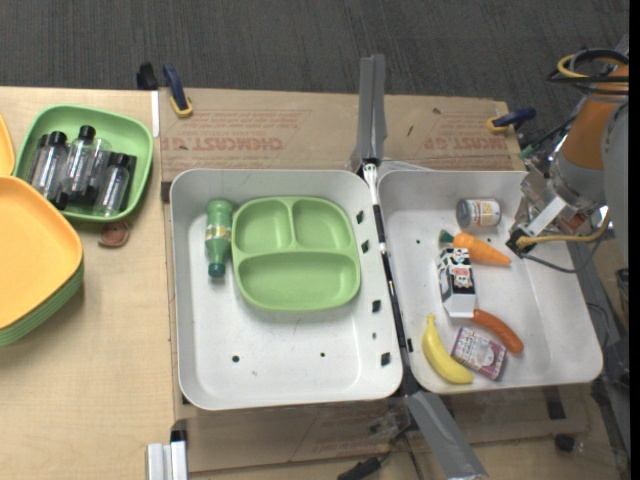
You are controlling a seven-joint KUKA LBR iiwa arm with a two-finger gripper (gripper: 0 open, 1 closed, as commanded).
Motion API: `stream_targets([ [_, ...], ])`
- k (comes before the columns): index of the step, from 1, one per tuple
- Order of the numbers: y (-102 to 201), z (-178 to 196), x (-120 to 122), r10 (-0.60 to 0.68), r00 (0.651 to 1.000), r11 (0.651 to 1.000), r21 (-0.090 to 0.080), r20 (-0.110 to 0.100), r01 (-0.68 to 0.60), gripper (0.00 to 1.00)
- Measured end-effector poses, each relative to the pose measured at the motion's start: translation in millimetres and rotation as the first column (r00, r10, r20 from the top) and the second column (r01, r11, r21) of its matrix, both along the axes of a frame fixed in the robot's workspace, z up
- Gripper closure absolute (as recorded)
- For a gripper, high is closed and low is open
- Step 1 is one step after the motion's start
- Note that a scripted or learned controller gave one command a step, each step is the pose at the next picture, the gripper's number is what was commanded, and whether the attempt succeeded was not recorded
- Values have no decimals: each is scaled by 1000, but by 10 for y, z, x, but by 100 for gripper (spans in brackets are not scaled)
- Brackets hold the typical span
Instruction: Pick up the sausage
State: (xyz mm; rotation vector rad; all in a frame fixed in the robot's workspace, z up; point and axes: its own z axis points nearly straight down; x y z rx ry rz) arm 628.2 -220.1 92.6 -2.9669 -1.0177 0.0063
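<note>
Sausage [499,330] count is one: you see it lying in the right bin [570,358], toward the near side, between the milk carton [458,280] and the pink packet [477,352]. You can also count one banana [441,352], one carrot [481,249] and one tin can [479,212] there. The gripper [522,238] hangs just right of the carrot; whether its fingers are spread or closed, you cannot tell. The left bin [200,368] holds one green divided tray [296,253] and one green bottle [218,235].
</note>
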Motion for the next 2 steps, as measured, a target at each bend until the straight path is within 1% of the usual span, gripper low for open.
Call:
stream_targets([
  [1,179,366,-45,583,812,812,-3,5,-583,100],
  [2,203,435,-208,386,922,922,-2,3,-386,100],
])
